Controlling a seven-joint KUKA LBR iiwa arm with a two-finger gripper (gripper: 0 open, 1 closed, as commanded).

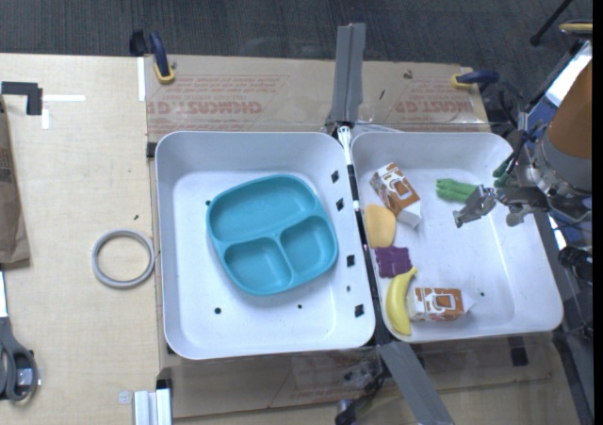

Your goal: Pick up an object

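Note:
The right bin holds several small toy foods. An orange-and-white carton lies near the bin's top left, with a yellow-orange piece just below it and a purple block under that. A yellow banana curves along the lower left, beside a second orange-and-white carton. A green item lies mid-bin near the back. My gripper hangs over the right part of this bin, just right of the green item, fingers spread and nothing between them.
The left bin holds a blue divided plate. A grey divider post stands between the bins at the back. On the bench to the left lie a grey tape ring and scissors.

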